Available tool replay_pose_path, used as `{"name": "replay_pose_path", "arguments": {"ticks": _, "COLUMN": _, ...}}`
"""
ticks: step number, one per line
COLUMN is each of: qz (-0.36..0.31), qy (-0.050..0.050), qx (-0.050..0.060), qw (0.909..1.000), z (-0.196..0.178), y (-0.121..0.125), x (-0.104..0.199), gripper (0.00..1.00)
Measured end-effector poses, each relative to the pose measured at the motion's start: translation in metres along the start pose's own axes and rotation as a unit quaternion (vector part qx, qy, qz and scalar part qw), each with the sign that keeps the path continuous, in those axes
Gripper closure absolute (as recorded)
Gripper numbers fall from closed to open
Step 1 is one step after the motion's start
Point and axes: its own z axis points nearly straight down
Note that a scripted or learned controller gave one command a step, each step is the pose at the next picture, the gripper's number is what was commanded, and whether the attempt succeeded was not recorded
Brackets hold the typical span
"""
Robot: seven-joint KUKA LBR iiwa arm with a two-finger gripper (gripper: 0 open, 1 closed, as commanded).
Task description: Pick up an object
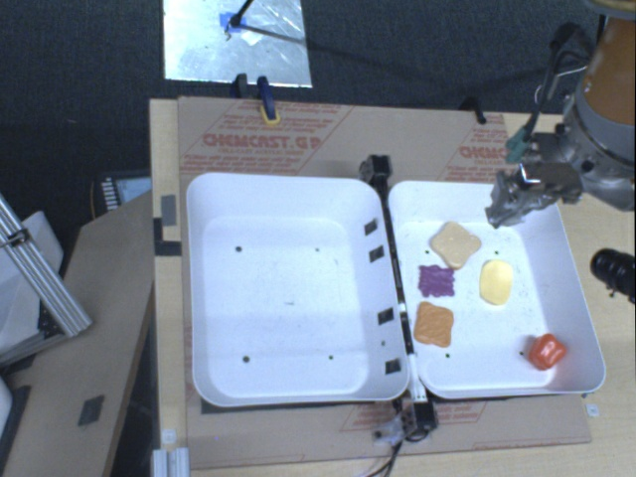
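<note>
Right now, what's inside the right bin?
The right bin holds a tan piece, a purple piece, a yellow piece, an orange piece and a red piece. The tool covers part of the back corner; anything beneath it is hidden.

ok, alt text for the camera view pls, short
A grey robot arm's gripper hovers over the right bin's upper edge, above five small items: a tan piece, purple piece, yellow piece, orange piece and red piece. The left bin sits alongside.
</note>
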Motion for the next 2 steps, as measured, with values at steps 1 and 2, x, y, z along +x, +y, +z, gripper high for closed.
{"name": "replay_pose_path", "arguments": {"ticks": 1, "qz": -0.010, "qy": 0.002, "qx": -0.001, "qw": 0.9999, "z": -0.044, "y": 0.007, "x": 0.098, "gripper": 1.00}}
{"name": "replay_pose_path", "arguments": {"ticks": 2, "qz": -0.002, "qy": -0.001, "qx": 0.007, "qw": 1.0000, "z": 0.064, "y": 0.001, "x": 0.034, "gripper": 1.00}}
